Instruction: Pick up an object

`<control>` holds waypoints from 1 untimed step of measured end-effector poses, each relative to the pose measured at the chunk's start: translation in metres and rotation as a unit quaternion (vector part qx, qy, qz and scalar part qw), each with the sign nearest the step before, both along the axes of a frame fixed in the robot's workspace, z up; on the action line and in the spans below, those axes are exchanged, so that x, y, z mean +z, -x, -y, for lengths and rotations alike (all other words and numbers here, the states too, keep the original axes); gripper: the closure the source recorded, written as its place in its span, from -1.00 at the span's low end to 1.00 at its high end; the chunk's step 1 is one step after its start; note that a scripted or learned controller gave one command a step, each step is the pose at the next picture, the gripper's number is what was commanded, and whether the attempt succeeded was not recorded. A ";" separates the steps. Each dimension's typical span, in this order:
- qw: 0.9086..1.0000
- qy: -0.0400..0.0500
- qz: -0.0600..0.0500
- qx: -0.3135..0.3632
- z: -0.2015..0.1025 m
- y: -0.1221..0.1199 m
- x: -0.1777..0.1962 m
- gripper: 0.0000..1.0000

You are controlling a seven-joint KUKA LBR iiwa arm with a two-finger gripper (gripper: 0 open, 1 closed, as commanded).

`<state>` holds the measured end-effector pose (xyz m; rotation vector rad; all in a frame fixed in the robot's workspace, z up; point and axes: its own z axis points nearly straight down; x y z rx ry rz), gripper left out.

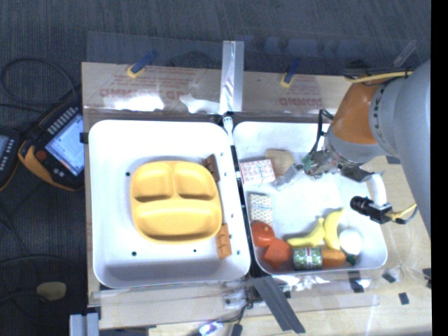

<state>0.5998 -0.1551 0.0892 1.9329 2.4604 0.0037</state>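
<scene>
The grey arm (pixel 406 117) reaches leftward, its end effector (pixel 290 175) lowered.

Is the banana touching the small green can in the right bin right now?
Touching. In the camera view the banana lies with its lower end directly against the top of the green can, with no white bin floor visible between them.

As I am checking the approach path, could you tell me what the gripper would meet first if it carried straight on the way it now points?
The gripper points left along the right bin. The patterned packet lies first in that line, though depth is unclear.
</scene>
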 end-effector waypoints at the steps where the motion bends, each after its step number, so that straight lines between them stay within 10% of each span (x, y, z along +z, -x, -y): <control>1: 0.999 -0.002 -0.007 0.037 0.007 0.090 0.086 -1.00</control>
